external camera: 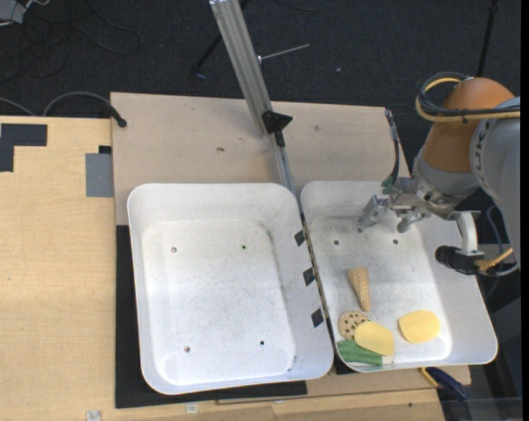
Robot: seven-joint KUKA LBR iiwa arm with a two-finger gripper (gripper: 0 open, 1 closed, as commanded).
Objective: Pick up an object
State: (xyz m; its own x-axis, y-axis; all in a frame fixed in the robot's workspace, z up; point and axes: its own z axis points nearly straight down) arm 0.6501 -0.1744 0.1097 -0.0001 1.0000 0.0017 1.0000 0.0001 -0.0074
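- Nearest you, the right bin (475, 323) is holding all the bits along its near edge; a green piece (359, 353) is lying right at the near lip, touching a yellow oval piece (375, 338) sitting just above it
- A small round tan piece with dark dots (349, 323) is sitting just left of that yellow one, touching it; a second yellow piece (419, 326) is lying off to the right, apart from the cluster
- A bit further in, you're looking at a tan cone-shaped piece (360, 286) lying on the bin floor, pointing its narrow end toward the far side; it's sitting just beyond the dotted piece
- The left bin (216, 288) is sitting right beside it, the two rims touching along the middle where a few dark clips are showing
- Further back, your gripper (392, 215) is hanging over the far half of the right bin, well apart from all the pieces; its fingers are spreading apart with nothing between them
- Behind that, the grey arm (475, 156) with its orange band is coming in from the right; a slanted metal rail (246, 68) is rising from the bench (185, 139) beyond the bins
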